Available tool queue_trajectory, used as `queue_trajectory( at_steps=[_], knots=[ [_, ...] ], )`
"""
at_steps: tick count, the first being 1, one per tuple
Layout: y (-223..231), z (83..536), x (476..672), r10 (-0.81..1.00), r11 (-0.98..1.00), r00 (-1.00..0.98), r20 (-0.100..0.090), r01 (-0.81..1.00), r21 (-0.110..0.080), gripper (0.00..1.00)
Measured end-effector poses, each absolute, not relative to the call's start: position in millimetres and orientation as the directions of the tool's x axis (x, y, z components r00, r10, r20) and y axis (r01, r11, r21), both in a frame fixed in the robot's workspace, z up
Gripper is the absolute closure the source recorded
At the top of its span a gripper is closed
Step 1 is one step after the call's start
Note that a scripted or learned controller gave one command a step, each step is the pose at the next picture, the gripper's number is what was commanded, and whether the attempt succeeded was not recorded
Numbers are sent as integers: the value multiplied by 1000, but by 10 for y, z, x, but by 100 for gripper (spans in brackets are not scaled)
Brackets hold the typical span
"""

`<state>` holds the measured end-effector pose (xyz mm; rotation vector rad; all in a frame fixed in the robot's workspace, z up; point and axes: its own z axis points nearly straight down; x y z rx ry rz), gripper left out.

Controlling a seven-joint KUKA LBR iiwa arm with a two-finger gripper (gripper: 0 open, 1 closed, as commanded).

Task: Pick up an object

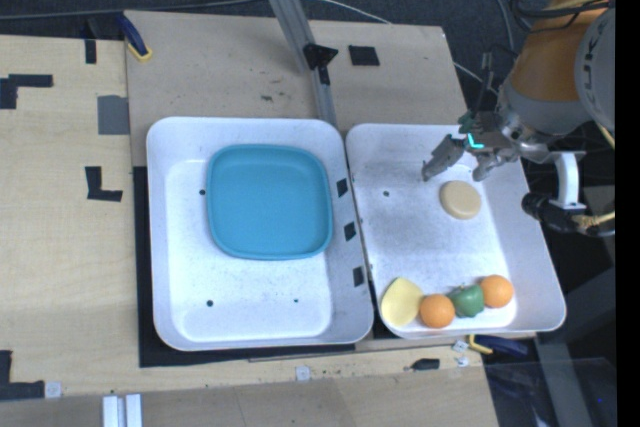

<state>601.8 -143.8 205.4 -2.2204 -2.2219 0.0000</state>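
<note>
Camera view, from above: I see my gripper [458,165] poised over the far edge of the right bin [400,245], its two fingers [436,162] spread apart with nothing between them. Just beside the fingers, on the near side, a pale round disc [461,200] lies on the bin floor; whether a fingertip touches it I cannot tell from this slant, though it looks a little apart. Along the near edge of the same bin lie four more things in a row: a yellow piece [401,300], an orange ball [436,311], a green piece [466,300] and a second orange ball [496,291], the neighbours touching or nearly so. The left bin [180,245] carries a blue square plate [269,200] at its middle, and both bins sit side by side on the tabletop [60,215].

Progress, as I judge it: nothing is lifted yet. The approach seems made, with the disc the likely target; descent, closing and lifting are all left.
</note>
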Motion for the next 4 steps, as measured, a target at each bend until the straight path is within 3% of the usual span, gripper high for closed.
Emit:
queue_trajectory(
  at_steps=[1, 3, 4],
  knots=[
    [-1438, 2054, 6018, 1000, 1, -1, 0, 1000, 0, 0],
    [-1385, 944, 5898, 1000, 0, 0, 1, 1000, -6, 0],
    [-1383, 898, 5903, 1000, 1, -1, -1, 1000, 1, 0]
  ],
)
